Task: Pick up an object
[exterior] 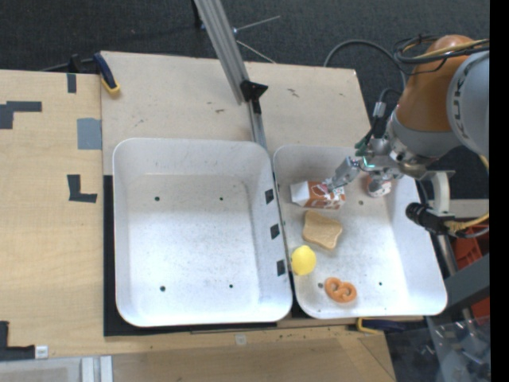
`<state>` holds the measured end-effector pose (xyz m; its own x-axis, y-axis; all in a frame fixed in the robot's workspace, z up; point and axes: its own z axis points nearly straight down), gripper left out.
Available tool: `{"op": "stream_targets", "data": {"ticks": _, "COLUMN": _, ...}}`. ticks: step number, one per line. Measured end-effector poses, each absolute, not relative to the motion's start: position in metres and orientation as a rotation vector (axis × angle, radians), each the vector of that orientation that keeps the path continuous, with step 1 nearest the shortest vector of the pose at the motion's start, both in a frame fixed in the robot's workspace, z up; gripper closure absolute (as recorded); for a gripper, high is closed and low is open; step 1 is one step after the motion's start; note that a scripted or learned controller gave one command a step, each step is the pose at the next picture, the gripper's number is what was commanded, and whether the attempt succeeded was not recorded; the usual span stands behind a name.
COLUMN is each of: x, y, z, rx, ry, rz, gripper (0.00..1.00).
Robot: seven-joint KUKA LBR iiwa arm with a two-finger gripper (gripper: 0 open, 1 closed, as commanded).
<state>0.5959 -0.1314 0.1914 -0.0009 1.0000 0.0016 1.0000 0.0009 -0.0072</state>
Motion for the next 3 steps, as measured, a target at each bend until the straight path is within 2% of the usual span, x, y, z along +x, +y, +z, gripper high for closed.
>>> {"op": "stream_targets", "data": {"ticks": 1, "x": 0.597, "y": -0.131, "z": 0.195, "rx": -2.218, "ry": -2.223, "rz": 0.002, "gripper": 0.00}}
{"op": "stream_targets", "data": {"ticks": 2, "x": 0.597, "y": -0.140, "z": 0.135, "rx": -2.218, "ry": -2.218, "rz": 0.009, "gripper": 0.00}}
{"op": "stream_targets", "data": {"ticks": 3, "x": 0.598, "y": -0.140, "z": 0.089, "rx": -2.223, "ry": -2.222, "rz": -0.001, "gripper": 0.00}}
